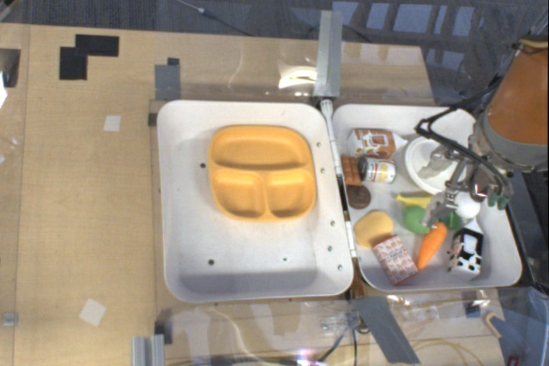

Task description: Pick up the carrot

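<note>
The orange carrot (431,246) lies slanted in the right bin (506,270), near its front, with its top end pointing up and right. My gripper (455,200) hangs just above and right of that top end, reaching in from the right under the orange-banded arm (523,111). Nothing visibly sits in the gripper, and the carrot rests on the bin floor.
Around the carrot are a green vegetable (415,219), a yellow wedge (374,227), a red patterned box (395,259), a black-and-white cow-print item (467,253), a white bowl (426,163), a small can (378,171) and a snack packet (374,141). The left bin (180,210) holds a yellow divided tray (262,171).
</note>
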Robot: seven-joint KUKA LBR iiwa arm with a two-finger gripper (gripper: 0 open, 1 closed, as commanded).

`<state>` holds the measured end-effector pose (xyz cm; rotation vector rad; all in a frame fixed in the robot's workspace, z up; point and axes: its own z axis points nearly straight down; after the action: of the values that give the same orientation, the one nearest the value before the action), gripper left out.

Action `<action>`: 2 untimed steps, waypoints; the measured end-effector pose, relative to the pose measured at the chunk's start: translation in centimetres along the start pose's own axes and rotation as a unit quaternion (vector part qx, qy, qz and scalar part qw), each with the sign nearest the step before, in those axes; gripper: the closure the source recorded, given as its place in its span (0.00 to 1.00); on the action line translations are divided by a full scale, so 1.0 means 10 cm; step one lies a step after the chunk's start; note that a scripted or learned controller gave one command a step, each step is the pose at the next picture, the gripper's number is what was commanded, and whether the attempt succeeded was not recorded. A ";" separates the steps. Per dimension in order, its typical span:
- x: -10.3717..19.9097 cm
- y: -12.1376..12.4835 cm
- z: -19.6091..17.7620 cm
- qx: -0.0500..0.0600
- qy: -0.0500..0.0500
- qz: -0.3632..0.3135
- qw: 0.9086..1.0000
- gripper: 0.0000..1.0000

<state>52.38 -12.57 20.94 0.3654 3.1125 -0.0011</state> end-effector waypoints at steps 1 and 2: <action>0.08 -0.18 1.06 0.000 -0.010 0.012 1.000 0.00; 0.20 -0.19 1.12 -0.001 -0.016 0.032 0.999 0.00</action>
<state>50.08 -14.02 9.74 0.4589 3.0685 -0.0020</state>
